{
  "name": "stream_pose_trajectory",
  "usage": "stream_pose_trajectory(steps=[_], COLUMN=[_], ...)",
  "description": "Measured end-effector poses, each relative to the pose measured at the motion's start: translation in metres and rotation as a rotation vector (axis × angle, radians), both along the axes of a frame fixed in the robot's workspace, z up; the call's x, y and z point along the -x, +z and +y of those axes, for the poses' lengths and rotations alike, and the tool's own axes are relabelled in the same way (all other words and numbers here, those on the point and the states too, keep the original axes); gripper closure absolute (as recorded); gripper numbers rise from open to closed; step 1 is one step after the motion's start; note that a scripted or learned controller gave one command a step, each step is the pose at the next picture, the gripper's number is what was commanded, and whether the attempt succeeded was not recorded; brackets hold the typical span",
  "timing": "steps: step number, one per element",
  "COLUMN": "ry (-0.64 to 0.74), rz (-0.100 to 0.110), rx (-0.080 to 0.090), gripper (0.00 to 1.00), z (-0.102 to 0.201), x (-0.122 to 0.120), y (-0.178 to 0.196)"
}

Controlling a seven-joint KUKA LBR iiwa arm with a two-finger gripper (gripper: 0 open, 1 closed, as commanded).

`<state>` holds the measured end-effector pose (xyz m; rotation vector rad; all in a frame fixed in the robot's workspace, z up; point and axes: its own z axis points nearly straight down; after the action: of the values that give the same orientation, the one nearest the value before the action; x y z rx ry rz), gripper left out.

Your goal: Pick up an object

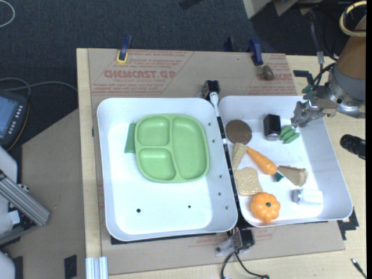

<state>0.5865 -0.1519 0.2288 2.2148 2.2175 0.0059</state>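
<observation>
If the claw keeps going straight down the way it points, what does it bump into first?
Most likely the small green toy lying right under the claw, beside the black cylinder in the right bin. Depth is hard to judge from above, so it could land on bin floor just next to it.

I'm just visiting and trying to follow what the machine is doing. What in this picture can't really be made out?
- Gripper, camera view: too small and blurred to tell whether it has hold of anything.
- Green item just below it: partly covered by the gripper, too small to identify.
- Small white-and-grey object in the right bin: too blurred to name.
- Arm: cut off by the picture's right edge.
</observation>
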Motion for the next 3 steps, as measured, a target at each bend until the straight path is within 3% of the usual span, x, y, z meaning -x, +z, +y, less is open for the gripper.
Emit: stream_pose_trajectory(steps=[1, 2, 3], ry=[0.003, 0.002, -0.001], rz=[0.011, 0.012, 0.005], rx=[-0.005, -0.005, -0.002], gripper=[1.00, 1.00, 1.00], z=[0.046, 0.086, 0.082], x=[0.032, 0.049, 0.055], y=[0.008, -0.012, 0.006])
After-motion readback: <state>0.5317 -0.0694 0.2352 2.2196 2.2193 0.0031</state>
